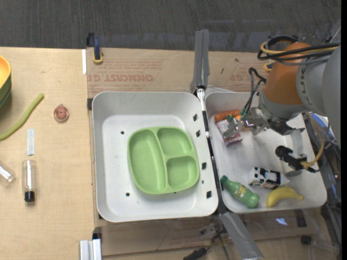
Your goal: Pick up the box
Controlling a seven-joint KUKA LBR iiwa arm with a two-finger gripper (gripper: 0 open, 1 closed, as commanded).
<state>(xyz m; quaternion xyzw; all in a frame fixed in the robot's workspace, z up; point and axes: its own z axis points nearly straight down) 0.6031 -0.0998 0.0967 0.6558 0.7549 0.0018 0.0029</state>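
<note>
A small white and purple box lies in the upper left part of the right bin. My gripper is low over the bin, right at the box's upper right corner, and looks to be touching it. The grey arm with its orange band reaches in from the right above it. A second small black and white carton lies flat nearer the front of the same bin, apart from the gripper.
An orange item sits just behind the purple box. A green bottle and a banana lie at the bin's front. The left bin holds a green divided plate. Cables hang by the arm.
</note>
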